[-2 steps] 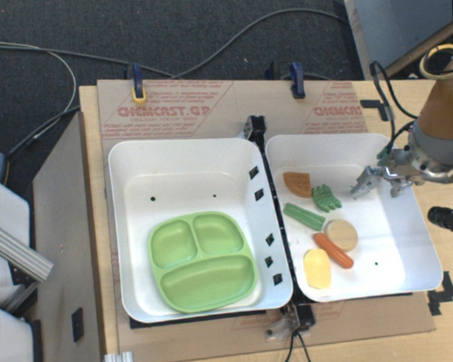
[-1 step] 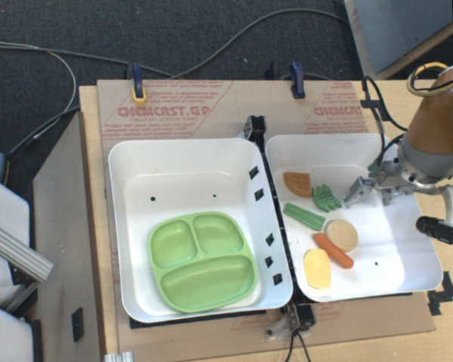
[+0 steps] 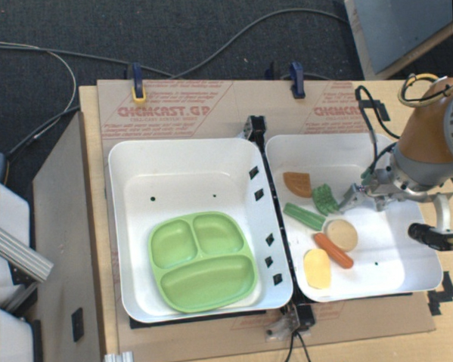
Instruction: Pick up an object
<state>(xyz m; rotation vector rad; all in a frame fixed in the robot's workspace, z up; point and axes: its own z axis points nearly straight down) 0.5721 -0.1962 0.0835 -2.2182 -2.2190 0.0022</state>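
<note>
End effector (image 3: 357, 194): low in the right bin (image 3: 413, 269), grip state cannot be told.
Objects: orange piece (image 3: 298, 183), green toys (image 3: 323, 198), carrot (image 3: 333, 249), yellow piece (image 3: 317, 268), all just left of it.
Left bin (image 3: 130, 219): green tray (image 3: 202, 259).

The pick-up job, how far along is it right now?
Nothing looks picked yet. The toy foods, among them the carrot, the yellow piece and the green piece, all lie in the right bin. The arm's gripper is low beside the green piece. Grasping and lifting remain.
</note>
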